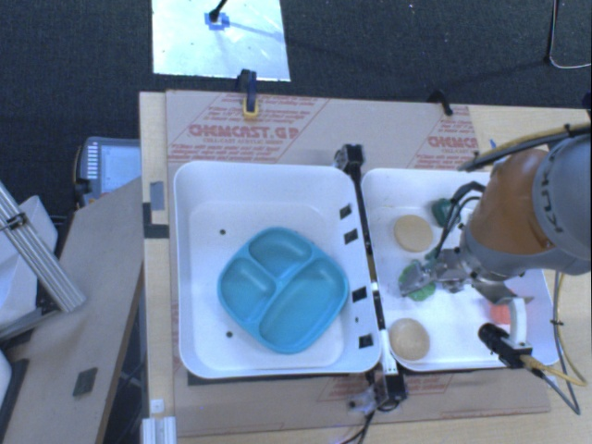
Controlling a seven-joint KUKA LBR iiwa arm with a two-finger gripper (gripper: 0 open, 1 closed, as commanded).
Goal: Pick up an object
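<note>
In the right bin (546, 345) the gripper (422, 278) sits on a small green object (418, 288) — looks light, maybe squishy; can't tell its grip state.

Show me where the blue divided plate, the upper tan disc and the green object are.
blue divided plate (282, 288): camera view, middle of its dividers.
upper tan disc (413, 232): camera view, centre of its top face.
green object (421, 290): camera view, its visible lower edge.
</note>
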